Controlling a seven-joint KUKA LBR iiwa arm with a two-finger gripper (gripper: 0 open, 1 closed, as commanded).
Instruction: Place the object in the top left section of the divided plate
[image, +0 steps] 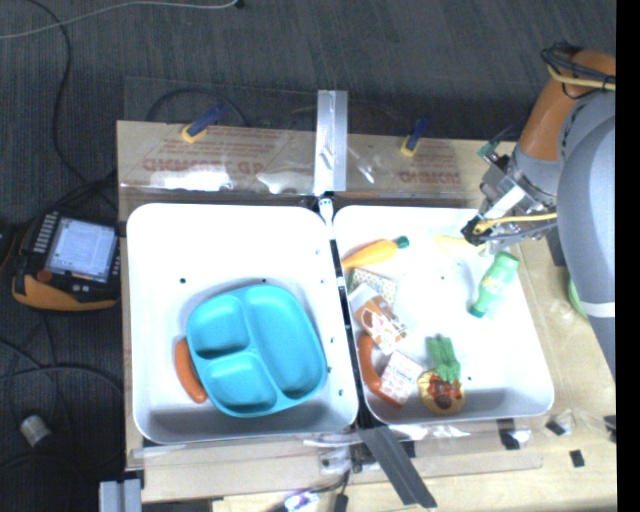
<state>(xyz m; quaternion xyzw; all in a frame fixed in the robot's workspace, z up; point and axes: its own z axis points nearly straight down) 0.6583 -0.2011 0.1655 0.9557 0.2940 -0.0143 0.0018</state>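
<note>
- A round toy with green leaves and a small white packet lie in the right bin, to the right of the blue divided plate.
- A toy sausage lies against the plate's left edge.
- The plate sits flat in the left bin, so a toy can drop in from above. Its top left section has nothing in it, so I think the job is not done yet.
- A green bottle lies tipped over, far right of the plate.
- A toy carrot lies right of the plate and a bit beyond it.
- The claw is far right of the plate, past the bottle. I cannot tell if it is wide, narrow, or holding something.
- I cannot tell which toy is the one to move. The claw is near the bottle, so that is my guess.
</note>
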